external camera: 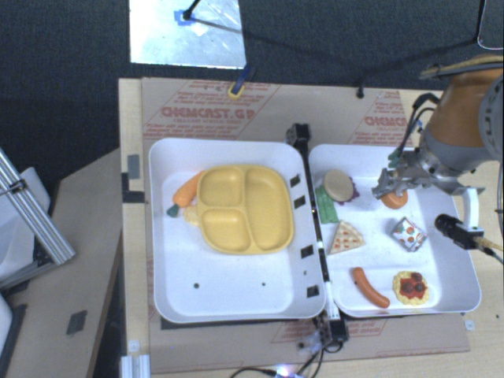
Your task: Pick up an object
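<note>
So there's just the one camera, mounted above the bench (260,105) and tilted down at a slant, not straight overhead. It looks from the near edge toward the far side, where dark floor and a shiny square plate (187,22) sit past the bench. Both white bins fit in frame, the left bin (169,235) roughly centre, the right bin (457,250) toward the right. The arm (465,124) comes in from the right. It's a mid-distance view, close enough to make out small items.
</note>
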